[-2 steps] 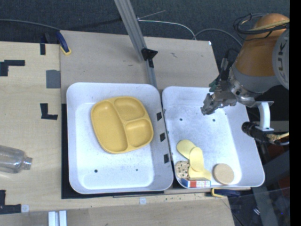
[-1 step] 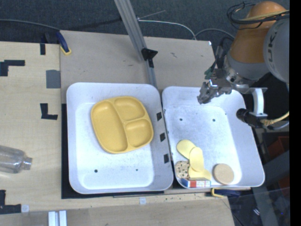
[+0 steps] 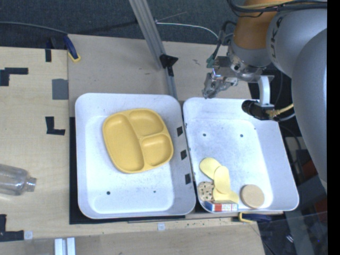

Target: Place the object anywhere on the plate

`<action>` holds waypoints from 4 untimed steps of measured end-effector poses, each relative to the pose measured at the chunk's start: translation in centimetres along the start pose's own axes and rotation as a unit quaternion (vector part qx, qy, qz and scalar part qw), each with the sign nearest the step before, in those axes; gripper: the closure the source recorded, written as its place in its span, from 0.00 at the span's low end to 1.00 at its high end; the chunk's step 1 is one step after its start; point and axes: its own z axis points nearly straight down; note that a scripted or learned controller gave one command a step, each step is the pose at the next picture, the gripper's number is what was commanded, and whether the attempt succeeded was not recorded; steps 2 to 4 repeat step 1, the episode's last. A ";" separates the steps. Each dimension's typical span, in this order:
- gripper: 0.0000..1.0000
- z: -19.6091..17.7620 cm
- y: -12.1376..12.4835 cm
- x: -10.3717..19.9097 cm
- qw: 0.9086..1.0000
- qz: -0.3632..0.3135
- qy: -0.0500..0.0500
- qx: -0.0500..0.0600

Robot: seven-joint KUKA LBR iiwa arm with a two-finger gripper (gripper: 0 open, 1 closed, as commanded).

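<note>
Gripper [image 3: 212, 89] of mine sits upper right of frame, can't tell its state | near: food pieces [image 3: 220, 182] bunched lower right in right bin [image 3: 276, 158] | farther: yellow plate [image 3: 138, 139] mid-left in left bin [image 3: 90, 185]

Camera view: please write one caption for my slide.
Gripper above right bin far edge; yellow plate in left bin.
</note>
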 end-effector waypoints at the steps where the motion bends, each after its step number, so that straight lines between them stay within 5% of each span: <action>1: 1.00 -3.4 0.6 -1.8 1.000 0.002 -0.001 0.000; 4: 1.00 -3.4 0.6 -1.8 1.000 0.002 -0.001 0.000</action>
